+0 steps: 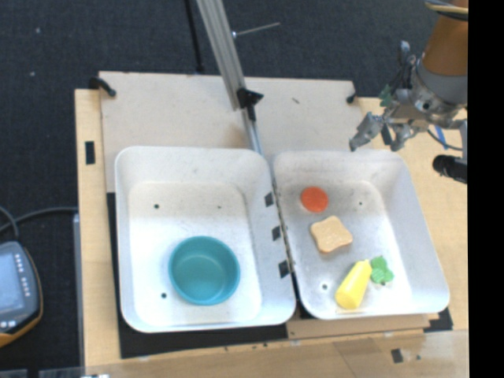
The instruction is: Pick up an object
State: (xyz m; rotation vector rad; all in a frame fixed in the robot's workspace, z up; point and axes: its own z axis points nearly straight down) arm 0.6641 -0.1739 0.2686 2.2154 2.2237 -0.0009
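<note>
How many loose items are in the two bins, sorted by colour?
Teal: 1, the bowl in the left bin
Orange-red: 1, the round piece
Tan: 1, the bread slice
Yellow: 1, the yellow piece
Green: 1, the small green piece
Total: 5

Right bin (409, 211): bare floor near back wall; orange disc (314, 200), toast (331, 235), yellow piece (353, 284) crowd front.
</note>
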